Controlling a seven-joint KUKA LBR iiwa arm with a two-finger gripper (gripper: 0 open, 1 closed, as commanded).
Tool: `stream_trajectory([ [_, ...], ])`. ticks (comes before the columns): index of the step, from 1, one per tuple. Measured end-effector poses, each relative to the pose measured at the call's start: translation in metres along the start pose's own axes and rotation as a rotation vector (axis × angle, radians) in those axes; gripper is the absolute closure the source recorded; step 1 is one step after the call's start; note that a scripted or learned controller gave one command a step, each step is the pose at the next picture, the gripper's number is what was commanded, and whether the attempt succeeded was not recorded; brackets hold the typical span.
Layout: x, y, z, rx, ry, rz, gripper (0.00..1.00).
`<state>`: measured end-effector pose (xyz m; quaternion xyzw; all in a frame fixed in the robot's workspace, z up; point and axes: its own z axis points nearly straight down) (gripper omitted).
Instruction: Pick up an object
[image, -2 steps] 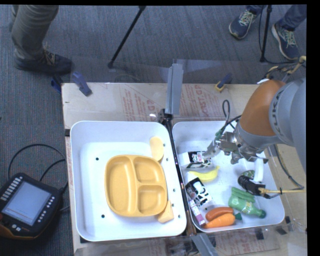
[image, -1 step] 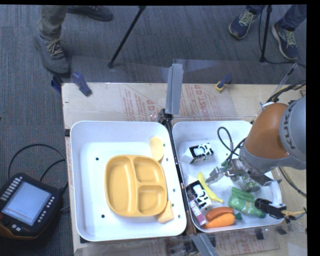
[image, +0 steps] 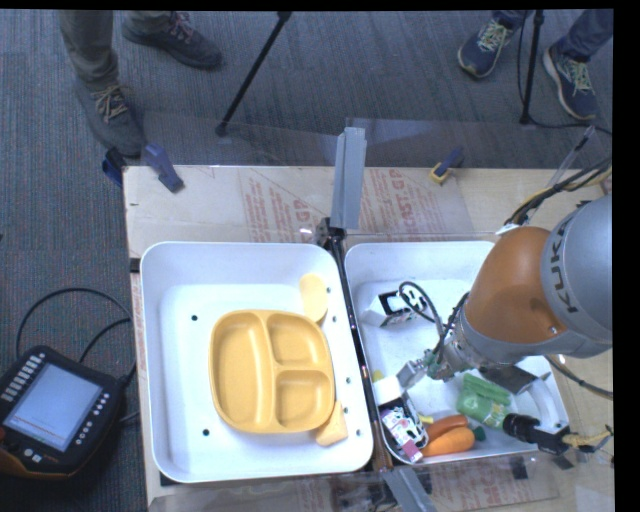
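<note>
My grey arm with its orange band (image: 510, 290) reaches into the right white bin (image: 440, 255), and my gripper (image: 418, 370) hangs low near the bin's middle; whether it is open or closed I cannot tell. Just beside it lie a green crumpled packet (image: 484, 397), an orange carrot-shaped toy (image: 447, 441) and a small white block (image: 386, 387). The left white bin (image: 170, 290) holds a yellow plastic divided tray (image: 270, 370).

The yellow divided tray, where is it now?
The yellow divided tray lies flat in the left white bin, near its middle, with a pale yellow piece touching its upper right corner.
</note>
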<state>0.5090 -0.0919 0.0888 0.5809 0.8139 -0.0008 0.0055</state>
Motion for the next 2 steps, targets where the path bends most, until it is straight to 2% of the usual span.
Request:
stream_trajectory([
  [1, -0.080, 0.021, -0.002, 0.007, 0.013, -0.079, 0.00],
  [2, -0.107, -0.044, 0.004, 0.008, 0.014, -0.067, 0.00],
])
